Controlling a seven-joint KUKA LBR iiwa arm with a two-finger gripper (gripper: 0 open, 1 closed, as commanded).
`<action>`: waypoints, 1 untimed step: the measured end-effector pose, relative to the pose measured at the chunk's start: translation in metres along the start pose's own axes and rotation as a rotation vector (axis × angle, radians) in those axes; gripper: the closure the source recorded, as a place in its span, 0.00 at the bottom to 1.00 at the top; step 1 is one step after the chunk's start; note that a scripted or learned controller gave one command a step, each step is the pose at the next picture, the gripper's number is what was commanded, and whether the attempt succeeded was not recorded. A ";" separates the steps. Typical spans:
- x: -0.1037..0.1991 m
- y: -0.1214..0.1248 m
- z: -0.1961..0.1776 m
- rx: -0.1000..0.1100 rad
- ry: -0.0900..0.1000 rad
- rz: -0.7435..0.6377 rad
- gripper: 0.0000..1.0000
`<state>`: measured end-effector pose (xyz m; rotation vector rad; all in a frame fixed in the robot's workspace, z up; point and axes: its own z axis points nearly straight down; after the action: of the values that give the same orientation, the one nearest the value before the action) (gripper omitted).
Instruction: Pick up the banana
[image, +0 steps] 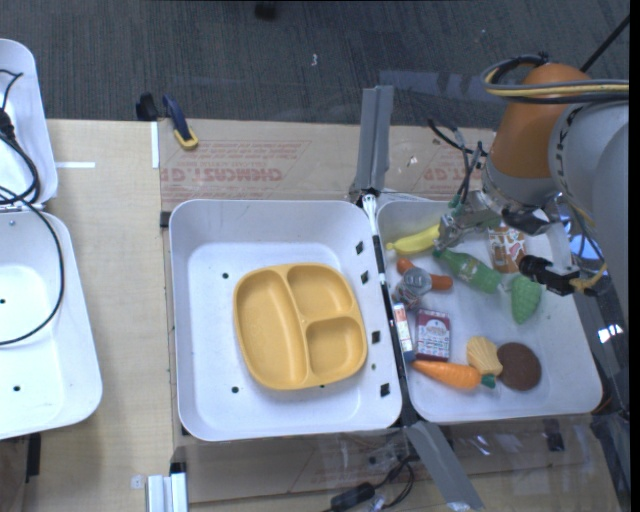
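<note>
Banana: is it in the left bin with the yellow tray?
No, the banana lies in the right bin, at its far left corner beside the gripper.

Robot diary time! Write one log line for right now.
task: pick up banana | gripper: low over right bin, at banana | banana: lying in bin, not lifted | left bin: yellow tray

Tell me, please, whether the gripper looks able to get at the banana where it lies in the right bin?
Probably yes. The gripper is right at the banana, by its right end near the bin's far wall, and nothing lies on top of the fruit. The green bottle sits close beside it, so the approach is tight.
</note>
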<state>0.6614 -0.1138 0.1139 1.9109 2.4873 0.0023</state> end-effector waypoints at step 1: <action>0.000 0.000 0.000 0.000 0.000 0.000 0.00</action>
<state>0.6614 -0.1138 0.1138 1.9115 2.4871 0.0020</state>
